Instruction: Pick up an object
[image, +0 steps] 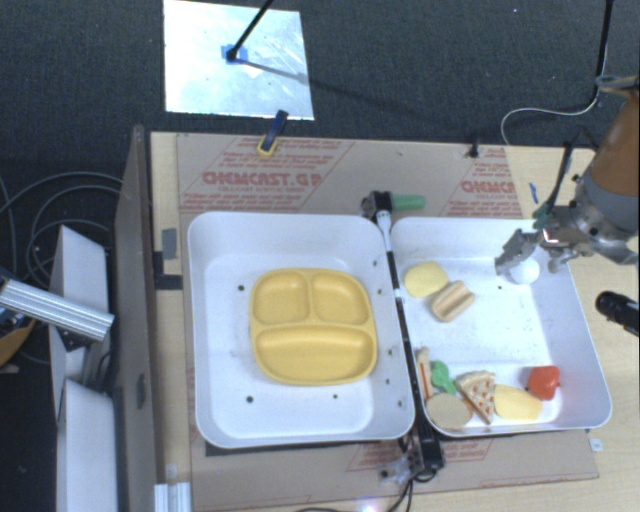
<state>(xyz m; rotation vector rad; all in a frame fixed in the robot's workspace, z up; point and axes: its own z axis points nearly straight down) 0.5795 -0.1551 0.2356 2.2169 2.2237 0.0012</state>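
My gripper (533, 257) hangs over the far right part of the right bin (580, 330), fingers spread apart. A small white round object (523, 270) lies just below and between the fingertips, and neither finger closes on it. Toy foods lie in this bin. A yellow lump (425, 278) and a hot dog bun (451, 300) sit near its left wall. Along its near edge are a carrot with green top (432, 376), a round cookie (449, 411), a pizza slice (477, 393), a yellow lemon shape (517, 403) and a red piece (543, 380).
The left bin (215, 300) holds a yellow divided plate (312, 325). A green-handled tool (400, 203) lies on the cardboard behind the bins. Cables and a metal rail (50, 308) sit off the bench's left side.
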